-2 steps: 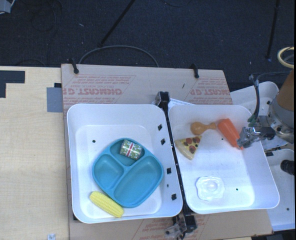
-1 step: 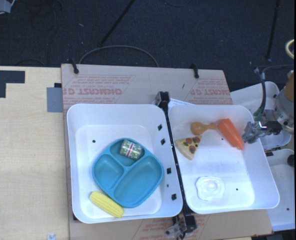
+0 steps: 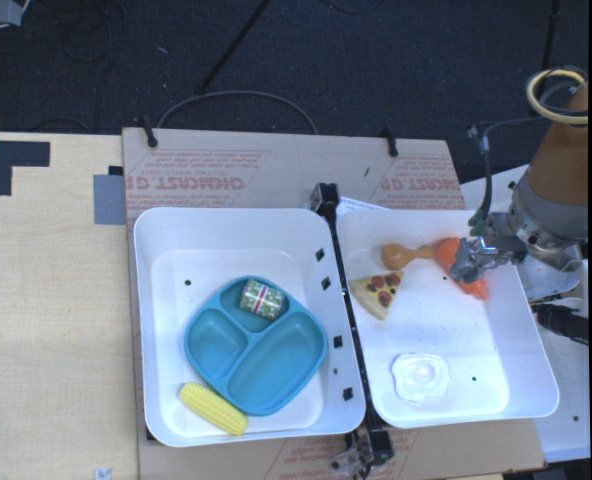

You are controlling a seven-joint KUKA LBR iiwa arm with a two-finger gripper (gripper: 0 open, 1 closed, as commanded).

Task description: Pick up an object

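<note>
Nearest me, in the left bin (image 3: 156, 268), a corn cob (image 3: 213, 408) lies beside a blue divided plate (image 3: 256, 353) with a small striped can (image 3: 262, 299) in its far compartment. In the right bin (image 3: 536, 388), a fried egg (image 3: 419, 374) sits near, a pizza slice (image 3: 378, 292) farther, then a tan spoon-like toy (image 3: 404, 256). The gripper (image 3: 473, 263) (at the far right) is down on an orange toy (image 3: 461, 265); I cannot tell how its fingers stand.

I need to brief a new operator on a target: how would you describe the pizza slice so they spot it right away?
Look in the right-hand bin, on its left side near the divider between the two bins. The pizza slice lies there, a pale yellow wedge with red dots on top. It sits just below the orange-tan spoon-shaped toy and above the flat white fried egg; it is the one triangular piece there.
</note>
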